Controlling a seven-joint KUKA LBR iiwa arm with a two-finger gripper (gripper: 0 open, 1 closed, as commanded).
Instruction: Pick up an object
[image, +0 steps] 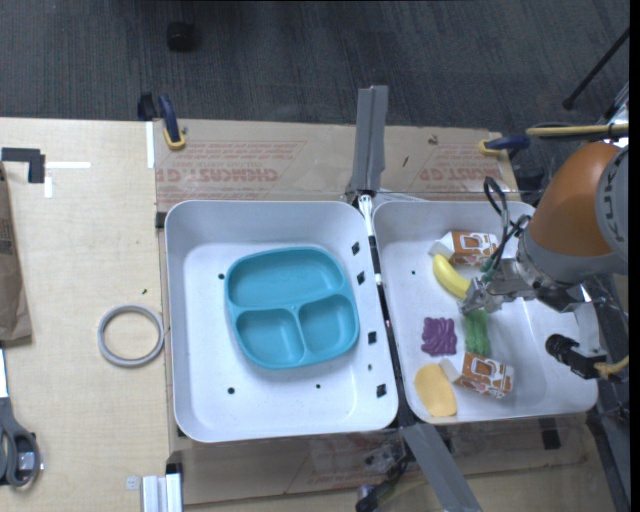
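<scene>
So the gripper (478, 300) is down in the right bin (560, 395), right over the spot where the banana (450, 275) meets the green thing (477, 333) — whether it has anything, I can't tell from up here. There are about 6 items crowded in that bin, with the purple grapes (438, 336) and a snack carton (486, 375) just beside the target. My take: commit to 1 object, centre on it, and lift straight up slowly — a sideways drag would probably knock the neighbours around.
</scene>
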